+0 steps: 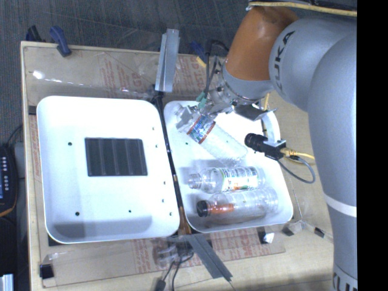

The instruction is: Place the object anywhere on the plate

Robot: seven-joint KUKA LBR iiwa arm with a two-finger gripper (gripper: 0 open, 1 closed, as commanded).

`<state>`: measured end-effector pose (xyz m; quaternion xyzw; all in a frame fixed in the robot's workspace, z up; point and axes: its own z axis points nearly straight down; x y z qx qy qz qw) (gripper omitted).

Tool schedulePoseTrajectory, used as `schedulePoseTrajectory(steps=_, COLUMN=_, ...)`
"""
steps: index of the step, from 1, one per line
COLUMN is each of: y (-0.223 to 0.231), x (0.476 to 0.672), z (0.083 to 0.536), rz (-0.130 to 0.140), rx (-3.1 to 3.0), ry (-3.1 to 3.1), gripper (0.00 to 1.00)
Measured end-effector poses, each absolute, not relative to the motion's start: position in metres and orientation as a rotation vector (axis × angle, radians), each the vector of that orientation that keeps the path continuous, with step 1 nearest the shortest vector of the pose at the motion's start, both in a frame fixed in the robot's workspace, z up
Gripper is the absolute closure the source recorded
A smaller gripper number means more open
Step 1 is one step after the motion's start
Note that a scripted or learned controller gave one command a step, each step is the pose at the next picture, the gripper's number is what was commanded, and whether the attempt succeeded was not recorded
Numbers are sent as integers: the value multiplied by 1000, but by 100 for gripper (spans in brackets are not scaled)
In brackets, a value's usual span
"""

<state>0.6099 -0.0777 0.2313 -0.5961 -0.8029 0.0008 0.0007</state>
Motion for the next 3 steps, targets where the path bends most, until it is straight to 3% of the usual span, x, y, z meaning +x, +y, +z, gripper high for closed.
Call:
schedulePoseTrajectory(steps=1, y=-23, x=601, z=239, rz=4, rx=-1707, ry=-2633, gripper=100)
schedulePoseTrajectory(steps=2, y=-23, x=601, z=239, rz=5, rx=-1708, ry=-2633, gripper=0)
schedulePoseTrajectory(steps=3, y=52, x=602, z=237, rz=2, rx=-1813, ry=-2565, gripper=0)
